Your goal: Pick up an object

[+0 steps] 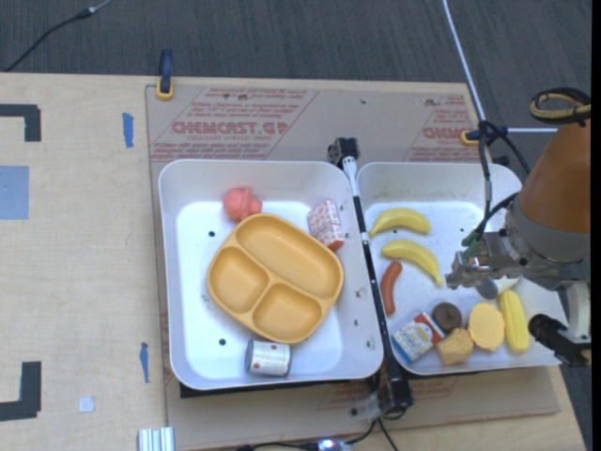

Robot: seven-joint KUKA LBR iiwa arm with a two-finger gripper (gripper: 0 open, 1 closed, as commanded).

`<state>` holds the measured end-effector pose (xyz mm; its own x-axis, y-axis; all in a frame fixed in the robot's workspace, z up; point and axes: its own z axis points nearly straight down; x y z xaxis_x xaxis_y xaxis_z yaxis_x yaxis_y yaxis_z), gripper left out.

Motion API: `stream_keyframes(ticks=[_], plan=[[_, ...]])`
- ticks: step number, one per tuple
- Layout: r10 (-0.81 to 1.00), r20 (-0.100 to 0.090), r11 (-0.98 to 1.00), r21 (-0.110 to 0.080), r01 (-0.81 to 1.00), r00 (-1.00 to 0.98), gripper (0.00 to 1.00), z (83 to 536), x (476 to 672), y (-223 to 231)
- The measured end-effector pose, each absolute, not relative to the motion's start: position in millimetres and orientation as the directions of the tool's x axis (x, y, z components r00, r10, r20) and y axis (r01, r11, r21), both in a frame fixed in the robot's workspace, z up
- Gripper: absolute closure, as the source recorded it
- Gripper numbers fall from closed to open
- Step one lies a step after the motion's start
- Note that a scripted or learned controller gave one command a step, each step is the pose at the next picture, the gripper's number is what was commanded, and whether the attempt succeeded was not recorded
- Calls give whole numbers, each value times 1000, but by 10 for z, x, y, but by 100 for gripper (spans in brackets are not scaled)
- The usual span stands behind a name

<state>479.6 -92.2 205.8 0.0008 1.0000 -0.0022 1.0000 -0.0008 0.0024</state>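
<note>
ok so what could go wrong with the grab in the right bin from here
1. Crowding: the gripper sits above a tight cluster, the round yellow toy piece, yellow toy corn cob and brown round toy. It may nudge neighbours or pinch two together.
2. The lower curved yellow toy banana lies close by; its rounded shape could slip from the grip.

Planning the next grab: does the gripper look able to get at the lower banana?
Probably yes. The gripper hangs just right of the lower banana, which lies bare on the right bin floor with nothing over it.
</note>
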Motion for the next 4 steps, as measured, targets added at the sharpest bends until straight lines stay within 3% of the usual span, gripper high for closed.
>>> stream_keyframes(ticks=[1, 2, 3, 4], plan=[[1000, 1, 2, 1, 1000, -2, 100, 2081, 4805, -448], [1000, 1, 1, 1, 1000, -1, 0, 2081, 4804, -451], [1000, -1, 0, 1, 1000, 0, 0, 890, 5139, -1051], [1000, -2, 0, 3, 1000, 0, 0, 860, 5333, -940]])
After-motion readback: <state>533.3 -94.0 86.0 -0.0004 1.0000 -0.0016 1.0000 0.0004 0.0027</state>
